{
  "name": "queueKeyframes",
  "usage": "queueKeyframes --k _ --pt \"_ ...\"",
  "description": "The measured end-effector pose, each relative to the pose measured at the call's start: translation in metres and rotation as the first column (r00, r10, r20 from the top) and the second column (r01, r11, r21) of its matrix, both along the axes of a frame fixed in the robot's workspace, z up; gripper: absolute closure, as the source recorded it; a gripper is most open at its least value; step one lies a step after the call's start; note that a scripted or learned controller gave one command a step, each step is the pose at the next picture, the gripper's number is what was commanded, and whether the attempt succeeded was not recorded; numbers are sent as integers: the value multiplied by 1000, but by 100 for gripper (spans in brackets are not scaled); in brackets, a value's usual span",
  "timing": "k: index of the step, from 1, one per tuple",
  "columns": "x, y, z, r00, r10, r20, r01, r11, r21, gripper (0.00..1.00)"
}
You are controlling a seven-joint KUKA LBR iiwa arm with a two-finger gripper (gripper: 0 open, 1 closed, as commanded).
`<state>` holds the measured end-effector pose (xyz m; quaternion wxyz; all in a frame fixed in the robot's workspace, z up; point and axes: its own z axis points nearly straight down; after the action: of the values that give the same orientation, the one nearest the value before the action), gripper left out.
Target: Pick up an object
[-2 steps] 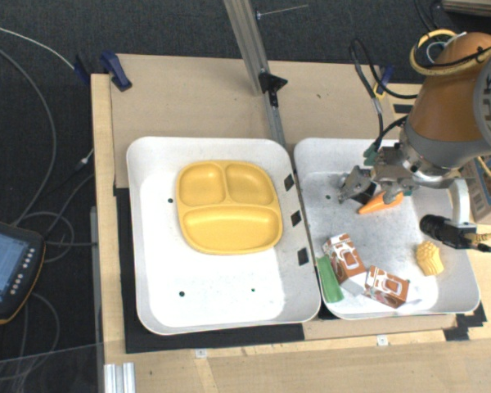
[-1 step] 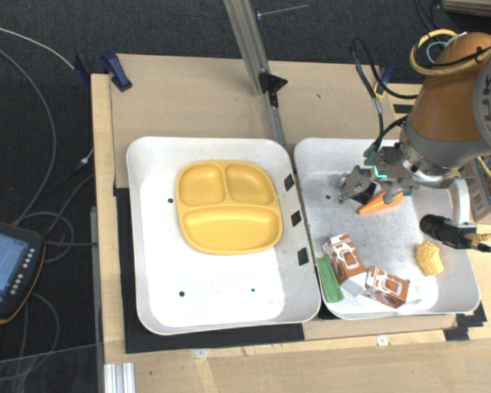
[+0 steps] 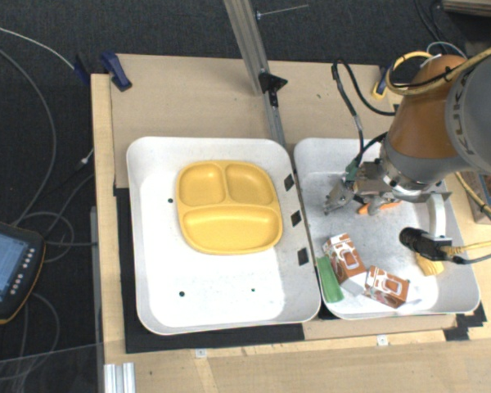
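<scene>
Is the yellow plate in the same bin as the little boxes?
No, the yellow plate lies in the left bin; the little boxes are in the right bin.

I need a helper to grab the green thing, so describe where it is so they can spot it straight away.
Look at the right-hand white bin. Along its left wall near the front corner lies a slim green object, beside two brown-and-white cartons. It is the only green item there.
</scene>
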<state>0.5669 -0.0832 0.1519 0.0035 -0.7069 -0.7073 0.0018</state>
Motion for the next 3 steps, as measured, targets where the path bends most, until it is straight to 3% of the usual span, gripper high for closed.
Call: queueKeyframes --k 1,2,3 --pt "-1 1 -53 1000 -1 -1 1 1000 0 0" --pt "1 1 -39 1000 0 8 0 1000 0 100" --pt "-5 3 8 1000 1 13 -1 1000 -3 100"
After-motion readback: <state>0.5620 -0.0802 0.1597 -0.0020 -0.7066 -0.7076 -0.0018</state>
